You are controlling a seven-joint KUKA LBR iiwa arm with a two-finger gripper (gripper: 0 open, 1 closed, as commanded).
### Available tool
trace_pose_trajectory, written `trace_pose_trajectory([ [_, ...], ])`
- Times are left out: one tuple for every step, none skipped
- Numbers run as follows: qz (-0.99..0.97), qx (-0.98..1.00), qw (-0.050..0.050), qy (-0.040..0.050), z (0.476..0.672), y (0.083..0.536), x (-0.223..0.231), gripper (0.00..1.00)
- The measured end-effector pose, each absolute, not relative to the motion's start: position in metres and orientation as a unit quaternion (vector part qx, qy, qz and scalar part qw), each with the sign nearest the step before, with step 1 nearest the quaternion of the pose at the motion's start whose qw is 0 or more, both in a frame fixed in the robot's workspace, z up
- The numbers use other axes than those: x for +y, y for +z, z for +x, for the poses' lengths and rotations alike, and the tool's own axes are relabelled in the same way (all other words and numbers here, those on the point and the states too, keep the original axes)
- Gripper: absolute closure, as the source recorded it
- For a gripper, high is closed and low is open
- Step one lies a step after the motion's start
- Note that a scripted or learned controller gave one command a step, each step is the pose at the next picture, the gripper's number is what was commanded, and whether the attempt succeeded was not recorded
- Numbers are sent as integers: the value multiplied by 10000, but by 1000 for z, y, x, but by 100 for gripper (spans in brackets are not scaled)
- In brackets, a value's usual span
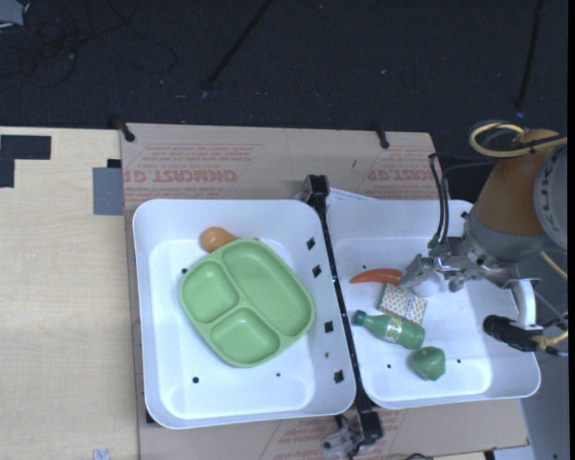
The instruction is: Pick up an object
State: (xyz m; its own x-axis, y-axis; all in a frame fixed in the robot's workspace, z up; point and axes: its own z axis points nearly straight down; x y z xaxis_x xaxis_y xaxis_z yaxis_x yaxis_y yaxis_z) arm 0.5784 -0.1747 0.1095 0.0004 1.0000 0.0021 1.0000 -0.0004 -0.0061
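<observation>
The right bin (460,383) holds a green bottle (391,328) lying on its side, a small patterned packet (403,304) just above it, a thin orange-red chili (375,277) and a green pepper-like lump (427,362). My gripper (424,268) hangs low over the right bin, its fingers pointing left, just right of the chili and above the packet. Nothing shows between its fingers. The left bin (163,372) holds a green divided plate (246,301) with an orange ball (217,239) at its upper left corner.
The arm's grey and orange body (513,209) fills the right side of the right bin. A black divider (333,300) runs between the bins. Cardboard (230,166) lies under both bins, with a wooden bench top (48,305) to the left.
</observation>
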Motion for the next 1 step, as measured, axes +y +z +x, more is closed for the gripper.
trace_pose_trajectory([
  [-7070,-7072,-5,-22,582,93,-173,0],
])
